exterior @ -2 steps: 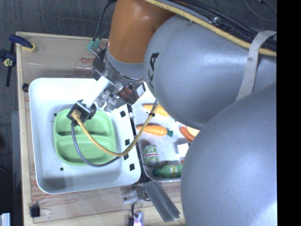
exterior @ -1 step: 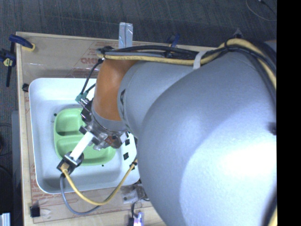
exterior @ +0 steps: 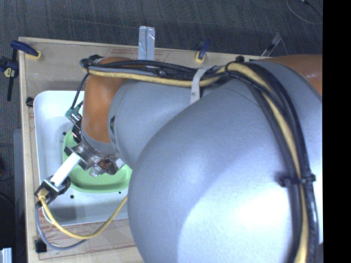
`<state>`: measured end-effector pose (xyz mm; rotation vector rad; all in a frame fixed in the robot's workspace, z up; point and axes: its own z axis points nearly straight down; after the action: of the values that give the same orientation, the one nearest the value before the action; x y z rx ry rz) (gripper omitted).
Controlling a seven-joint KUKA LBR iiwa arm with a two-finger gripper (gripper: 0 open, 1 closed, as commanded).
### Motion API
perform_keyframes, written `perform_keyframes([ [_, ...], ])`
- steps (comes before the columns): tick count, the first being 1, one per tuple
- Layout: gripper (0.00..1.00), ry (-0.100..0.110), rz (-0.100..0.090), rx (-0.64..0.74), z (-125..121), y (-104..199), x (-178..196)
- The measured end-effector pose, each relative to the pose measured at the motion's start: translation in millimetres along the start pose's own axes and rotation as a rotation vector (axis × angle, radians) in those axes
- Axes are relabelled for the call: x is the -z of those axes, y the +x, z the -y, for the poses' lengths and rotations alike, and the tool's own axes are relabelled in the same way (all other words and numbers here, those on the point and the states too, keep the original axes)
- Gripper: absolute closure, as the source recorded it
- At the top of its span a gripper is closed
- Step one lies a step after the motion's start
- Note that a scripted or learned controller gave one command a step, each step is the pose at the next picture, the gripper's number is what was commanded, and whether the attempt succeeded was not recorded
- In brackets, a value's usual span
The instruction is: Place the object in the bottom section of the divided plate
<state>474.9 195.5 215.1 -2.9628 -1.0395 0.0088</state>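
A light green divided plate [exterior: 112,181] lies in the left white bin [exterior: 46,119]; I see just its left and lower rim under the arm. The grey arm with its orange band [exterior: 98,108] reaches over the plate, and the wrist [exterior: 96,160] hangs right above it. The wrist and arm hide the gripper's fingers and the object. A small green piece [exterior: 73,115] peeks out beside the orange band, at the plate's upper left.
The arm's big grey body [exterior: 230,174] covers the right bin and most of the bench. A white bracket [exterior: 64,173] with a yellow cable [exterior: 77,232] juts from the wrist toward the bin's lower left. Blue clamps [exterior: 24,49] sit on the wooden frame.
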Motion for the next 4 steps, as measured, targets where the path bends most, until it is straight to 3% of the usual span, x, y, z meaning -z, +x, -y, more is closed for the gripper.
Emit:
perform_keyframes([
  [1,1.00,0.004,0.004,0.009,2,1,9],
  [2,1.00,0.001,0.003,0.356,18,14,-49],
  [3,1.00,-0.004,-0.005,0.536,-17,-13,132],
  [4,1.00,0.001,0.002,0.500,-36,-29,-25],
])
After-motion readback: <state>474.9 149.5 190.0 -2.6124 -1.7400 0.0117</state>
